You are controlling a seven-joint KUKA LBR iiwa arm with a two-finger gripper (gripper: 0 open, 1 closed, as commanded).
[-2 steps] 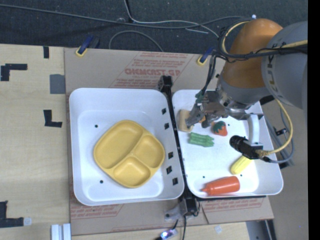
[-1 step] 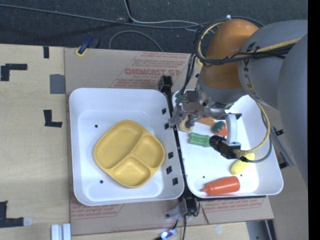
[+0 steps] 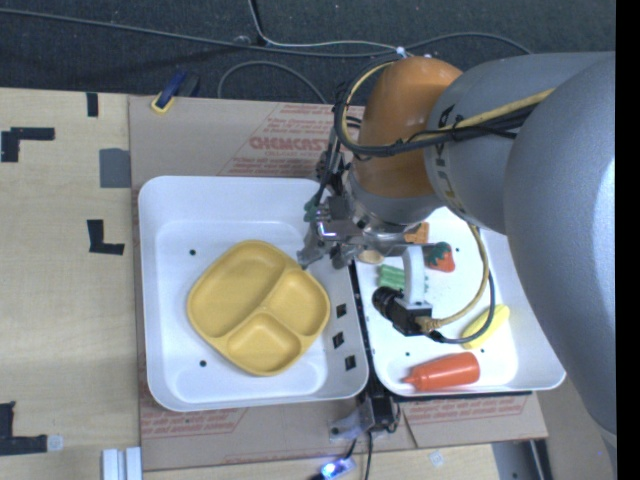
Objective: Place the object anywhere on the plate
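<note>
Plate (image 3: pixel 258 308) bare — gripper (image 3: pixel 322 236) at its edge, fingers hidden.

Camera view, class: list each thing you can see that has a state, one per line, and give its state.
yellow plate: lies flat in the left bin, nothing on it.
orange-red object: lies on its side in the right bin, near its front edge.
yellow object: lies in the right bin, partly behind a cable.
gripper: hangs over the border between the bins; jaws too unclear to judge.
</note>
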